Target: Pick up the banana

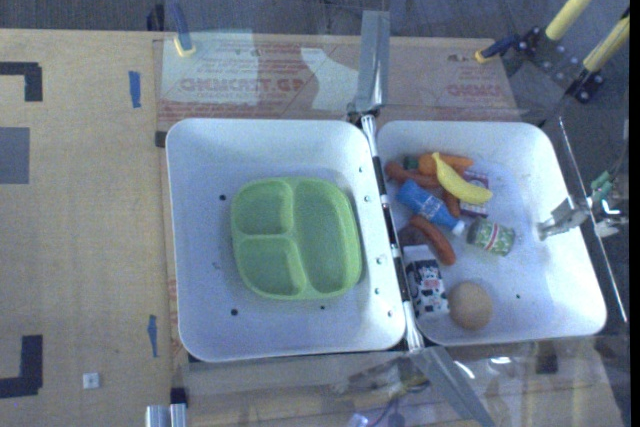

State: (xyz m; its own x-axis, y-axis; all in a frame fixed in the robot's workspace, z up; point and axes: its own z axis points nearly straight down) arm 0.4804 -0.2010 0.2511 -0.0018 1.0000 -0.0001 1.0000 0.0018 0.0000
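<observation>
**Operator:** Over on the right side of my feed, the right bin (560,155) holds everything loose; the banana (458,181) lies near its upper left, yellow and curved, resting across a dark packet (474,183) and beside two orange carrots (452,161); I can see it touching the carrots, and the blue bottle (427,206) sits just below it.

**Colleague:** And the gripper?

**Operator:** I see the gripper (556,225) at the right rim of that bin, well apart from the banana; it's a small pale shape at the edge; I cannot tell whether its tips are spread or closed, and nothing shows between them.

**Colleague:** What else is in that bin?

**Operator:** A small green-lidded jar (491,236) lies just right of the bottle; a reddish sausage-like piece (434,239) lies below the bottle; a black-and-white carton (425,281) sits near the divider, and a round brown ball (471,304) rests beside it toward the bottom.

**Colleague:** And the left bin?

**Operator:** I see the left bin (200,155) bearing a green divided tray (296,237), three compartments, sitting roughly in the middle.
</observation>
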